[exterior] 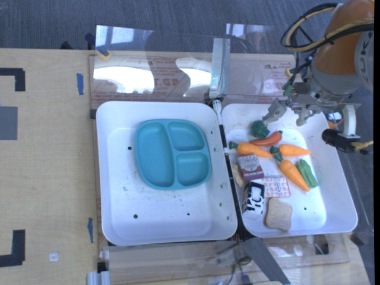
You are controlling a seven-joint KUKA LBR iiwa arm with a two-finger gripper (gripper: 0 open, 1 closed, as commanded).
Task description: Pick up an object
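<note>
My gripper (290, 115) hangs over the far end of the right bin (338, 212), its two fingers spread open with nothing between them. Just below and left of it lie a green broccoli piece (259, 128) and a red chili (266, 139). Further down are three orange carrots (254, 149) (294, 150) (294, 174), a green pickle (307, 173), a maroon box (250, 166), a red-printed card (276, 187), a black-and-white packet (255, 198) and a bread slice (278, 214).
The left bin (119, 206) holds a teal divided plate (173, 153). A clear plastic wall (178, 70) stands behind both bins, with a metal post (218, 70) at the divide. The arm's grey wrist and orange band (350, 22) rise at the upper right.
</note>
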